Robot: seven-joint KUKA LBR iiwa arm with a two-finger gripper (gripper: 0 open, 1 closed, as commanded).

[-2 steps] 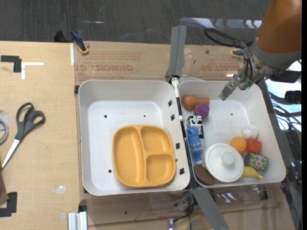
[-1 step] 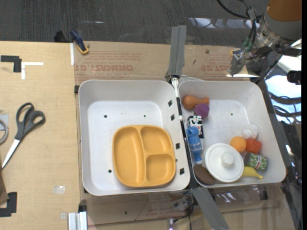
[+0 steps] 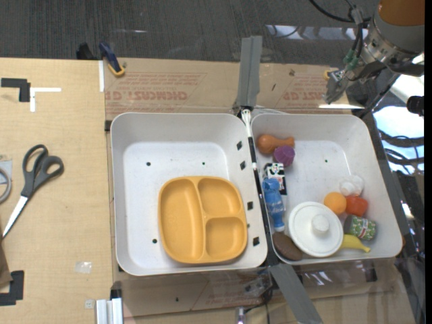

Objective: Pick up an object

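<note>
My gripper (image 3: 335,84) hangs at the top right, above the cardboard just beyond the far edge of the right bin (image 3: 317,123), with nothing visibly in it. The right bin holds an orange gourd-shaped toy (image 3: 273,142), a purple piece (image 3: 285,156), a black-and-white item (image 3: 273,172) and a blue bottle (image 3: 273,203). Nearer the front lie a white round lidded dish (image 3: 315,229), an orange ball (image 3: 335,202), a red-orange ball (image 3: 356,206), a small white object (image 3: 351,186), a green can (image 3: 361,229), a banana (image 3: 352,244) and a brown piece (image 3: 286,248).
The left bin (image 3: 169,137) holds a yellow divided plate (image 3: 202,219). Scissors (image 3: 32,175) lie on the wooden bench at the left. A blue and yellow clamp (image 3: 111,59) sits at the cardboard's far corner. Cables hang beside the arm on the right.
</note>
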